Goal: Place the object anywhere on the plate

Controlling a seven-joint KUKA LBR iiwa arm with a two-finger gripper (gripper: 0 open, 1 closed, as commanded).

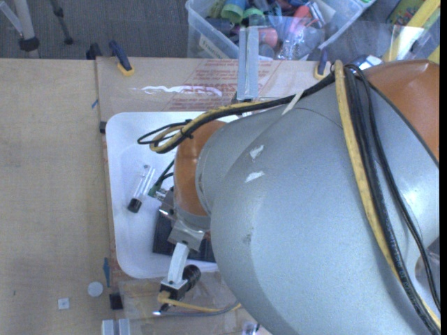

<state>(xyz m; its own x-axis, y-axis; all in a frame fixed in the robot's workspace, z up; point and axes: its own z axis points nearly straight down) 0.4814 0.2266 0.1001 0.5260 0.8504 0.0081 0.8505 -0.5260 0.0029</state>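
Observation:
A clear tube with a black cap point(140, 188) lies slanted on the floor of the left white bin point(129, 142). My gripper point(165, 201) hangs low over this bin, just right of the tube, and the orange-banded wrist and the grey arm cover most of it. A flat black thing point(166, 237) lies in the bin beneath the wrist, partly hidden; I cannot tell what it is. The arm hides the rest of the bin and everything to its right.
A clear tub of colourful toys point(279, 12) stands behind the bench. Blue clamps point(122, 58) grip the back edge. Small bits point(94, 289) lie on the wooden bench by the bin's front left corner.

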